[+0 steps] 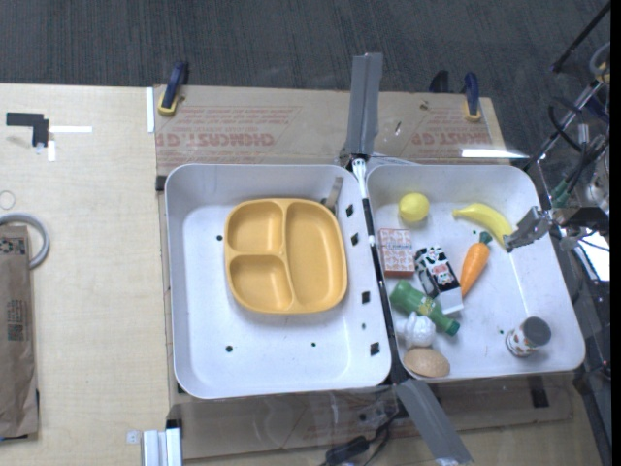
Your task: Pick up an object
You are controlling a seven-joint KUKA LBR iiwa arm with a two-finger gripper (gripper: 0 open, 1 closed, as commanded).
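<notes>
Nearest the lens, low in the right bin (558, 289), lie a bread roll (426, 362) and small can (529, 336), while the gripper (524, 229), fingers seemingly spread and pinching nothing, hovers at mid-right beside the banana (485, 219), which it should probably straddle squarely before closing.

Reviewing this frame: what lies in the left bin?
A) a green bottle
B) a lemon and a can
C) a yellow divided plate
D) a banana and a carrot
C: the yellow divided plate lies alone in the left bin, while the banana, carrot and other items sit in the right bin.
</notes>
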